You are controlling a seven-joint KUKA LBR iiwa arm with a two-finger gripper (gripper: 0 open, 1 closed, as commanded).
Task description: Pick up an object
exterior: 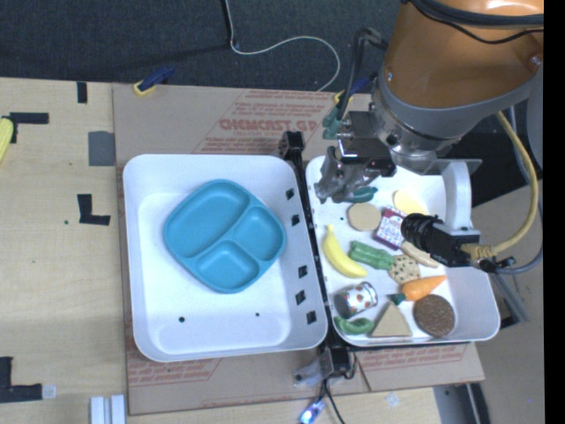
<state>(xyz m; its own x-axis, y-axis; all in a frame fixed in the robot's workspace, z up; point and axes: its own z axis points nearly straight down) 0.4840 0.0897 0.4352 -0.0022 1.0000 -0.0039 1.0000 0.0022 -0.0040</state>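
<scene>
- Reaching in from the right, the arm [459, 51] holds the jaws low over the far left corner of the right bin [472, 268], just beside the wall that the two bins share.
- The jaws are dark and partly hidden under the wrist, so I cannot tell if they are open, closed or gripping something.
- A small teal piece [366, 193] lies directly at the jaws, on their near right side; I cannot tell whether they touch.
- The things to pick all lie in the right bin, crowded in its middle and near part.
- A round tan biscuit [360, 216] lies near the jaws, with a pale yellow piece [406, 203] to its right and a purple and white packet [388, 228] just beside it.
- A banana [335, 253] lies along the left wall of this bin, and a green vegetable [371, 256] lies just right of it.
- Nearer to the camera are a dotted cracker [404, 268], a carrot [422, 285] and a small can [356, 299].
- At the near edge lie a tan wedge [393, 322], a brown round disc [434, 314] to its right and a green piece [351, 325] to its left.
- The left bin [159, 316] holds a blue divided plate [225, 235], lying flat in the middle, well apart from the jaws.
- Both bins stand on a cardboard sheet [221, 117] on the surface [53, 263].
</scene>
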